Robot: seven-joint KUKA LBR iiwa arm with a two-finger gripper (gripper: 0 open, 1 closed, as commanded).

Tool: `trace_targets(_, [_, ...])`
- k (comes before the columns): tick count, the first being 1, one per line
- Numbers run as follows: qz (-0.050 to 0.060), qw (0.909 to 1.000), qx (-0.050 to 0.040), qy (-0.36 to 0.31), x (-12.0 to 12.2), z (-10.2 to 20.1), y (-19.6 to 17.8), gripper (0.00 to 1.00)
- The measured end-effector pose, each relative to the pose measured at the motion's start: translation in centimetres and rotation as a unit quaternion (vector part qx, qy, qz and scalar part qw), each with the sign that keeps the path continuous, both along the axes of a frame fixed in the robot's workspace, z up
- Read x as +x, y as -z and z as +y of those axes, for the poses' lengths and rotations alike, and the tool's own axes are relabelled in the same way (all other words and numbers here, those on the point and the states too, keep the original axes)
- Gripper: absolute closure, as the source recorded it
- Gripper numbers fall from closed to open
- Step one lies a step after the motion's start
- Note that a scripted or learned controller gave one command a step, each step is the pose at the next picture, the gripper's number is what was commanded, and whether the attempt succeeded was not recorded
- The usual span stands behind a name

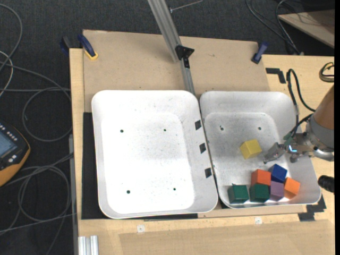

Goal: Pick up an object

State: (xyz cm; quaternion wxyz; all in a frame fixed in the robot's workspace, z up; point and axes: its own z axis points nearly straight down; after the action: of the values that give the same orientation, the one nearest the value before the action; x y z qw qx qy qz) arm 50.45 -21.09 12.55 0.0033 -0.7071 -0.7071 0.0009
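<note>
Blocks lie in the right bin [234, 102] on the tabletop [133, 62]: a yellow block [250, 149] sits alone near the middle, while an orange block [260, 176], blue block [279, 172], purple block [277, 189], a second orange block [291, 186] and two green blocks [248, 193] cluster at the near edge. The tool [276, 151] hangs just right of the yellow block, above the cluster; whether it is apart or together I cannot tell. The left bin [106, 105] sits beside.

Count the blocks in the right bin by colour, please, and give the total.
Yellow block: 1
Orange blocks: 2
Blue block: 1
Purple block: 1
Green blocks: 2
Total: 7, all in the right bin.
</note>
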Motion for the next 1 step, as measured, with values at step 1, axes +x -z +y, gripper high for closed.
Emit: trace_targets(1, [-0.001,1.0000,-0.0002,0.000,-0.05,0.07,2.77,0.00])
